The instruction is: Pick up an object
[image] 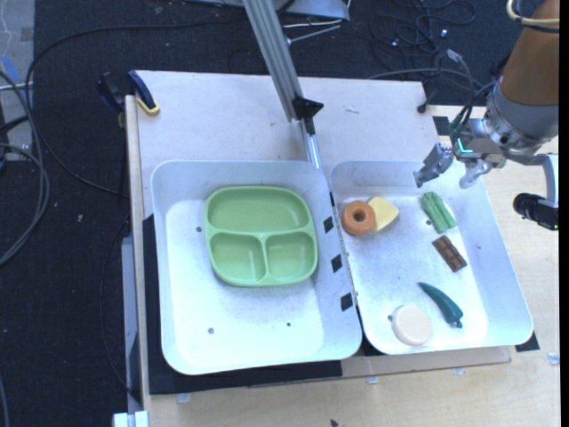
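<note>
Tool (451, 169) with fingers apart, hovering at right bin's (498, 238) one-o'clock corner — nothing held. Nearest candidate — green object (437, 211) — just toward six o'clock. Descent, grasp and lift all outstanding.

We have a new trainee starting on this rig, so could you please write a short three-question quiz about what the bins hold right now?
1. True or false: the green divided plate lies in the left bin.
2. Which item touches the doughnut in the right bin? A) yellow wedge B) brown bar C) teal pepper-shaped toy
3. Fill in: the gripper hovers open over the right bin's far edge, nearest the green ____.

Key: 1 true; 2 A; 3 ridged vegetable toy.
</note>
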`<action>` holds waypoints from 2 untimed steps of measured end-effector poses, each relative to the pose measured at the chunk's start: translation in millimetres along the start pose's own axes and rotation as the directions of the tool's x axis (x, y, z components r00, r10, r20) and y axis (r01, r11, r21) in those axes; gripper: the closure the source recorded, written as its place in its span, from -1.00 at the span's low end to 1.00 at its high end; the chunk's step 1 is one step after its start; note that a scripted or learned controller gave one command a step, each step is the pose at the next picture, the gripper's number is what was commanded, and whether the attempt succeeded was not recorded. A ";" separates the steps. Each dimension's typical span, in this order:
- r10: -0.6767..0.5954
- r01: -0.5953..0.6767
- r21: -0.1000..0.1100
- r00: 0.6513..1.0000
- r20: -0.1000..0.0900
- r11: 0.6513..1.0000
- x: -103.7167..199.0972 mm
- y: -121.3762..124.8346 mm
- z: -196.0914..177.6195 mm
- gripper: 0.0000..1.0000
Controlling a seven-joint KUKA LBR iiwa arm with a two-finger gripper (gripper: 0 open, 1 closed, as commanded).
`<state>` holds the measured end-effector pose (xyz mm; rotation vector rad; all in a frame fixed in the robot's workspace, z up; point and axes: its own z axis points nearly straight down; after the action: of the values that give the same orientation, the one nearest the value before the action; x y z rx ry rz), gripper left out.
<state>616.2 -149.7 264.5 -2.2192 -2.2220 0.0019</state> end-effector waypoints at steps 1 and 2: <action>0.000 0.000 -0.002 1.000 0.000 1.000 0.0 0.4 -0.9 -1.00; 0.002 -0.002 0.002 1.000 0.001 1.000 -5.8 7.6 48.6 -1.00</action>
<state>623.7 -155.5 215.9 -2.2209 -2.2191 0.0047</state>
